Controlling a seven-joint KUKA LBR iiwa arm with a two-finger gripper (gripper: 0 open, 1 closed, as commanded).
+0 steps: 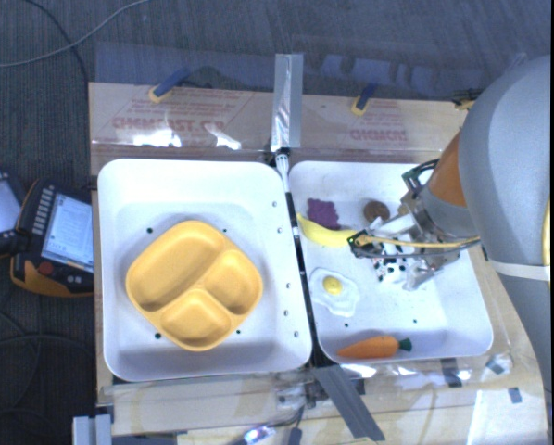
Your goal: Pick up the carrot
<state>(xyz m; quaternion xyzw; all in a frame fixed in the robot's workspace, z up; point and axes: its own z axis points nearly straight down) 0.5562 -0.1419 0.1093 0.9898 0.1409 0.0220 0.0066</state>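
Note:
The orange carrot (370, 347) with a green stub lies flat near the front wall of the right bin (462, 327), pointing left. My gripper (409, 260) hangs over the middle of that bin, well behind the carrot and a little to its right. It sits just above a small black-and-white spotted object (389, 267). Cables and the wrist body hide the gripper's tip. The grey arm with its orange band (448, 179) comes in from the right.
In the right bin also lie a fried egg (334, 288), a banana (321, 233), a purple grape bunch (324, 212) and a brown round item (376, 210). The left bin (119, 248) holds a yellow divided plate (195, 284). A pendant (55, 239) lies left of the bench.

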